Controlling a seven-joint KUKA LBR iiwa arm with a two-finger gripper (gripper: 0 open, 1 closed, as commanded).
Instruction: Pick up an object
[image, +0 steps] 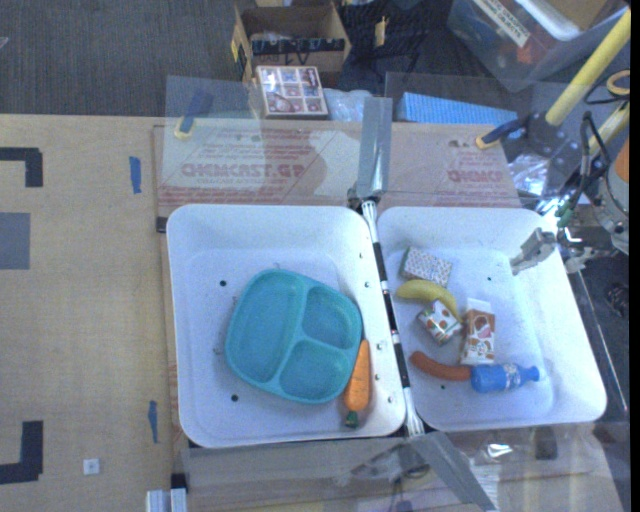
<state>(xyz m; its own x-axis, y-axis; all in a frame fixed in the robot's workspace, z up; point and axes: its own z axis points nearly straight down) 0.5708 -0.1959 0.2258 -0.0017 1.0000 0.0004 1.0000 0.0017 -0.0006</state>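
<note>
The right bin (570, 330) holds a speckled box (427, 266), a yellow banana (427, 294), two small cartons (438, 322) (479, 336), a red sausage (440, 367) and a blue bottle (503, 377). In the left bin (200, 260) lie a teal divided plate (292, 335) and an orange carrot (358, 381) by its right edge. My gripper (541, 249) hangs over the right bin's upper right rim, apart from every object and well right of the speckled box. Nothing shows in it.
A metal divider (374, 160) stands behind the seam between the bins. Cardboard panels (260, 165) lie behind both bins. A patterned box (291, 90) sits at the back. Cables and clamps (580, 150) crowd the right side near the arm.
</note>
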